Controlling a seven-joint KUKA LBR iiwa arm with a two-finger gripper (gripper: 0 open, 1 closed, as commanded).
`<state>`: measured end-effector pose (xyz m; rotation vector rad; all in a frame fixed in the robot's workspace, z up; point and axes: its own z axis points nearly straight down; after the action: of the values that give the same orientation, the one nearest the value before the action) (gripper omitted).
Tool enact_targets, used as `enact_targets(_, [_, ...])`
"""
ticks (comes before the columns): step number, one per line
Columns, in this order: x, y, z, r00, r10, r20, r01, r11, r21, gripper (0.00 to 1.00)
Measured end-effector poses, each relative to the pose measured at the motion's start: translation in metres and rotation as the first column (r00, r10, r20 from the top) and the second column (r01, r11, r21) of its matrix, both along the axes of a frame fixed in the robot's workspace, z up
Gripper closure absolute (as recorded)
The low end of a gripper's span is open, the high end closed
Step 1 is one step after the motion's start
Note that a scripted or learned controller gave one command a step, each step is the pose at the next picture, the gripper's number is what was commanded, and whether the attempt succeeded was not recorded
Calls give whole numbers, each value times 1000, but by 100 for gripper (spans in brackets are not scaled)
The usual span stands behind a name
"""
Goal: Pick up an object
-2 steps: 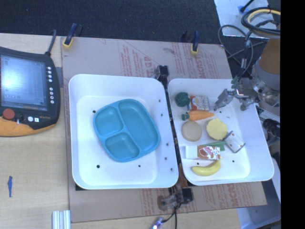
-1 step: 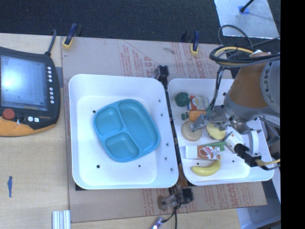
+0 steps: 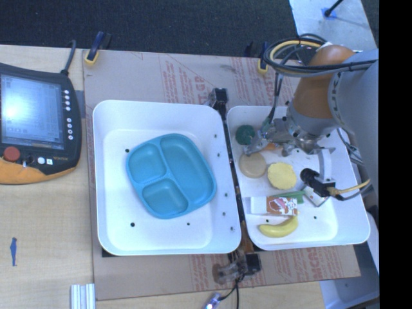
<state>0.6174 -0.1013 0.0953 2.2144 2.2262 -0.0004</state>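
The right bin (image 3: 347, 234) holds a dark green round piece (image 3: 244, 134), a tan disc (image 3: 253, 166), a yellow round piece (image 3: 281, 176), a small white and red carton (image 3: 277, 205) and a yellow banana (image 3: 279, 228). My gripper (image 3: 262, 140) hangs low over the bin's far left part, right beside the green piece and just above the tan disc. The arm's wrist covers the fingers from above. A bit of orange shows next to the wrist.
The left bin (image 3: 109, 172) carries a blue divided plate (image 3: 170, 174). A teach pendant (image 3: 35, 124) lies on the bench at far left. Cables loop over the arm at the back right. Clamps stand between the bins at front and back.
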Motion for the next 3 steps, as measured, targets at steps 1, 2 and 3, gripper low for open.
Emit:
enact_targets(1, [34, 7, -3, 1000, -2, -27, 3, 1000, 7, 0])
enact_targets(2, [35, 7, -3, 1000, -1, -28, 2, 1000, 7, 0])
enact_targets(3, [35, 6, -3, 1000, -1, -28, 2, 1000, 9, 0])
